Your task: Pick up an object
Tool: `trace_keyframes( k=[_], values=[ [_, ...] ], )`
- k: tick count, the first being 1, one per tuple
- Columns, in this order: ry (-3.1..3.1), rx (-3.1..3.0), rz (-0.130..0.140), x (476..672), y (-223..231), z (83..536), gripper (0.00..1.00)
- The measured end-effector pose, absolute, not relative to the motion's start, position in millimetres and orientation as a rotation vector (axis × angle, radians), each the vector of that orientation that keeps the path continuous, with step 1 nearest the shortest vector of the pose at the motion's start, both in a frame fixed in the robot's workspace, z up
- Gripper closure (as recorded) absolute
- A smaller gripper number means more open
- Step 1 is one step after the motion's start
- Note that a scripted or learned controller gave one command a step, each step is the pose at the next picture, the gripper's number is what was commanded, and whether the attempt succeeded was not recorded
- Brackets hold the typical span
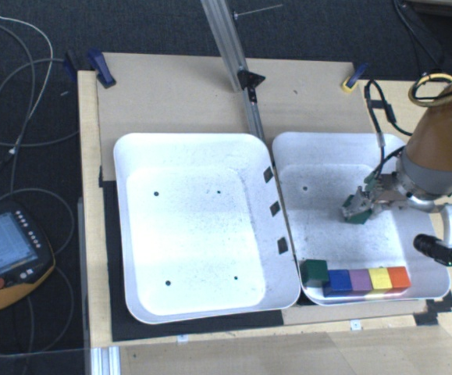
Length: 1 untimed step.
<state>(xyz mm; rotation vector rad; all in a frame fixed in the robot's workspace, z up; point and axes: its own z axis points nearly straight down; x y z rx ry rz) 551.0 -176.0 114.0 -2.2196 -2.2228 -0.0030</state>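
Looks like mid-grab: the gripper (358,207) is pinching a small green object (357,216) in the right bin (319,162), so next it just needs a clean lift.

Bright, even overhead light; soft, short shadows | white bins (194,151) near overexposed, rims glaring, speckle faint | dark floor (23,22) underexposed, low detail | overall soft focus, mild compression blur; gripper (358,207) area smeared, fine parts unreadable

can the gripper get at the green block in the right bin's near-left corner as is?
Probably yes. The gripper sits over the middle of the right bin, and the green block lies uncovered at the row's end. The bin wall on its left and the blue block touching it leave little finger room.
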Motion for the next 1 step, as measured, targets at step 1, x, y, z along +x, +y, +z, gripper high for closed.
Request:
trace_keyframes(
  k=[1],
  values=[
    [-2.225, -2.216, -0.003, 514.1, -105.0, 100.0, 1.00]
  ],
)
